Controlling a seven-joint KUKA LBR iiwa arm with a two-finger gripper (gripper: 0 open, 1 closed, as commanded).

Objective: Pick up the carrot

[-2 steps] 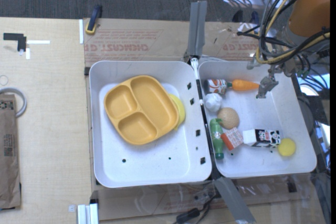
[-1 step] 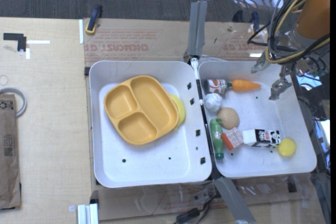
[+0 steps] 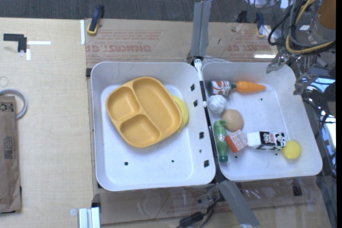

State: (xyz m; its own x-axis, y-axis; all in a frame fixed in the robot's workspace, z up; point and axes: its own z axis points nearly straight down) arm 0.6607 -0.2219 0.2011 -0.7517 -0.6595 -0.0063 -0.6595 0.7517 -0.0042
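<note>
Bench, right bin [image 3: 307, 131]: carrot [image 3: 249, 87] near far wall; end effector [image 3: 291, 64] cable-obscured, grip state unclear.

We see the arm [image 3: 320, 18] at the far right edge, its orange band near the top corner, wrapped in looping black and yellow cables. Its metal wrist parts hang below the cables. We cannot make out the tool's tips clearly, so its state stays unknown.
</note>
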